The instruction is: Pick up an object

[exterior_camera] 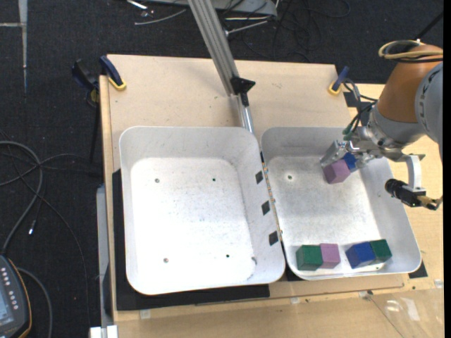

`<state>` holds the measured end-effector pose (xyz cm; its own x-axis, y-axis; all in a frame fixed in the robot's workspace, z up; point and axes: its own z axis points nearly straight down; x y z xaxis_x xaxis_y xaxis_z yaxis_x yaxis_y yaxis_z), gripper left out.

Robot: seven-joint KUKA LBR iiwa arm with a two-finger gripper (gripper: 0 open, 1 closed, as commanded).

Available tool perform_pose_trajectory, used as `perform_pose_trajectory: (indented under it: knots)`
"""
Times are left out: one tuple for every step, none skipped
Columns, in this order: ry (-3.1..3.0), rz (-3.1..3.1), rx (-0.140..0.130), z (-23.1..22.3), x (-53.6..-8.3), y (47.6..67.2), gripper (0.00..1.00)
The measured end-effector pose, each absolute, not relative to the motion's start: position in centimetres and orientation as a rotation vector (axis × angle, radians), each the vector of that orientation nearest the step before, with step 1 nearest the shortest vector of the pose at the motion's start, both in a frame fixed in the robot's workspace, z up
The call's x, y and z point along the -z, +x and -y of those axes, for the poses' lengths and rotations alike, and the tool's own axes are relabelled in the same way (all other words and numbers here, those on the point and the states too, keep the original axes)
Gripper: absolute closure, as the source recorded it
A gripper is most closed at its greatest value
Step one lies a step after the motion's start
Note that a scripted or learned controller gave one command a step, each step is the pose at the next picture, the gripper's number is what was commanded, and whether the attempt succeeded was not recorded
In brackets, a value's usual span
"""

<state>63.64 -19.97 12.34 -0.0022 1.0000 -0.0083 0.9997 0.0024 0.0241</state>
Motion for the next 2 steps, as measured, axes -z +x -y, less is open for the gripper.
perform_pose_trajectory:
  knots:
    - [2.196, -2.208, -0.018, 19.98, -13.28, 63.77, 1.0]
    - [2.197, -2.21, -0.014, 19.99, -13.1, 63.66, 0.0]
